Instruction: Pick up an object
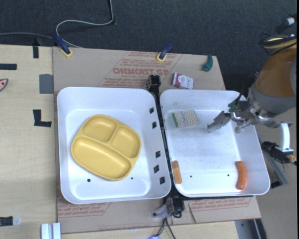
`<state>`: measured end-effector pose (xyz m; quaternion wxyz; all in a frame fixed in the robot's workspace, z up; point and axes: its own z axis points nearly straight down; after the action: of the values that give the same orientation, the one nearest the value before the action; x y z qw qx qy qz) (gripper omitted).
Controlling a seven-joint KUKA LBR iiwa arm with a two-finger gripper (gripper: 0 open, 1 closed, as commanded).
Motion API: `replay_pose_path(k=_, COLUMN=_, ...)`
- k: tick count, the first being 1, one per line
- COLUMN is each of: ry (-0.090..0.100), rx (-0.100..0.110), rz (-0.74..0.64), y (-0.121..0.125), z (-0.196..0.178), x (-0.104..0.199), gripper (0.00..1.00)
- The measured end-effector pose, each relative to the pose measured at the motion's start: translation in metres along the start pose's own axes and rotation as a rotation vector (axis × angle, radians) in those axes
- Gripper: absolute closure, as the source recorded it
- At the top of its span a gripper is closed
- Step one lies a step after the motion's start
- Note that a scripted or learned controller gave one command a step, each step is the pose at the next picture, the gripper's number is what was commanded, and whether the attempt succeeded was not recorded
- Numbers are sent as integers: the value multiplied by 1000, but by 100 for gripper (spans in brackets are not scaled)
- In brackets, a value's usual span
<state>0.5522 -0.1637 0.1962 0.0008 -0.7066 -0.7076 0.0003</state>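
In the right bin (249, 148), a small green-and-white speckled block (185, 118) lies near the far left corner. An orange sausage-shaped piece (241, 175) rests at the near right, and a smaller orange piece (176, 172) lies against the near left wall. My gripper (226, 125) hangs over the far right part of this bin, to the right of the speckled block and apart from it. Its fingers are spread open and hold nothing. One grey finger (217, 122) points toward the block.
The left bin (70, 183) holds a yellow divided plate (106, 146). Behind the bins, on the cardboard, lie a small red-and-white packet (182, 80), a green clip (208, 62) and yellow-blue clamps (164, 54). A black divider (159, 133) runs between the bins.
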Motion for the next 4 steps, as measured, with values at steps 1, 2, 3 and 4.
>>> replay_pose_path(k=1, ry=-2, rx=-7, rz=-1, y=52, z=109, x=11, gripper=0)
replay_pose_path(k=2, ry=-4, rx=10, rz=-1, y=114, z=111, x=42, gripper=0)
replay_pose_path(k=3, ry=-6, rx=9, rz=-2, y=115, z=101, x=43, gripper=100)
replay_pose_path(k=4, ry=-8, rx=11, rz=-3, y=114, z=92, x=43, gripper=100)
